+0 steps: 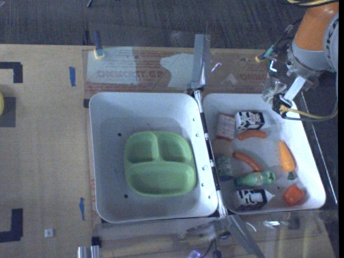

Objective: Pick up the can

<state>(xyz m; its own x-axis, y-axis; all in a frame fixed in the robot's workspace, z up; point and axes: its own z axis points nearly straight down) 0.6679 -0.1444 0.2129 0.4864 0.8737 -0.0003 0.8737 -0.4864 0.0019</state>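
Arm: the grey arm with its orange band (318, 23) is reaching in from the right, sitting above the far right corner of the right bin.
Gripper: the gripper (279, 98) is hanging over the far rim of the right bin (314, 160), nothing showing between its fingers.
Jaws: whether they are standing wide or narrow I cannot tell; the fingers are blurring into the cables around them.
Can: the can (224, 166) is lying at the left wall of the right bin, about midway along it, dark with a greenish label, well apart from the gripper.
Neighbours of the can: an orange sausage-like piece (247, 160) is lying just to its right, and a green bottle (256, 178) is lying on its side just below that.
Other things in the right bin: a black-and-white carton (250, 120), a small red and white box (226, 127), a carrot (287, 157), a second black-and-white carton (251, 197) and a red piece (293, 195) are lying scattered around.
Left bin: the left bin (107, 117) is holding a green divided tray (159, 163), sitting flat near its middle.
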